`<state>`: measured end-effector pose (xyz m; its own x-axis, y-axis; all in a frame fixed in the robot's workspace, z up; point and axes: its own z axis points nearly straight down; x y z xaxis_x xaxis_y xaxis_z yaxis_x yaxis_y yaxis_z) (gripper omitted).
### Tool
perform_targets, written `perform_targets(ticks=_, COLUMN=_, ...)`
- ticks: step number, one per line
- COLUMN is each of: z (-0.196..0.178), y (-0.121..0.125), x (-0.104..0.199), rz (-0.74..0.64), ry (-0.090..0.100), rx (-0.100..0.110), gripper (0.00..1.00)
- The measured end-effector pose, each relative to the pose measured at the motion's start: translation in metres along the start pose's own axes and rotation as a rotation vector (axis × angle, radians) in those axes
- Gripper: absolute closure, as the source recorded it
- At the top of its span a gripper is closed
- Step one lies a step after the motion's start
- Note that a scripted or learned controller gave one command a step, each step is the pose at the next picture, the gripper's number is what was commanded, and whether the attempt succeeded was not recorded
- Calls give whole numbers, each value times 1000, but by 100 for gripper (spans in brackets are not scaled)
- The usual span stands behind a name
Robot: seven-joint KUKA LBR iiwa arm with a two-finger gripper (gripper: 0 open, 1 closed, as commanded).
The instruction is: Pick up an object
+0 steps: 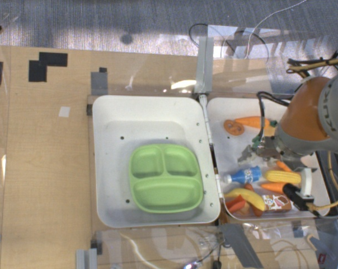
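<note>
The tool [257, 149] is hovering in the right bin [214, 144], just above a blue-and-white bottle [244, 176] lying beside a yellow banana [248, 196]. Whether it is gripping anything is impossible to tell; the arm [309, 116] is hiding other toys.

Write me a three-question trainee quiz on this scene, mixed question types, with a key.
1. True or false: the green plate lies in the left bin.
2. Which lies nearest the blue bottle?
A. the corn
B. the plate
C. the carrot
3. Fill in: the gripper hangs over the ____ bin.

Key: 1 true. 2 A. 3 right; its bin holds the food toys, including the banana.
</note>
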<state>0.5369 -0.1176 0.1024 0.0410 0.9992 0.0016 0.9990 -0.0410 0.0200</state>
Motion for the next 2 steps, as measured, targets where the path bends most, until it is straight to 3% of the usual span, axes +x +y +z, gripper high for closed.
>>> perform_targets(ticks=1, z=14, y=54, x=13, rz=71, ry=-2, rx=8, gripper=0)
perform_targets(ticks=2, z=18, y=127, x=38, rz=-11, ry=-1, rx=39, gripper=0)
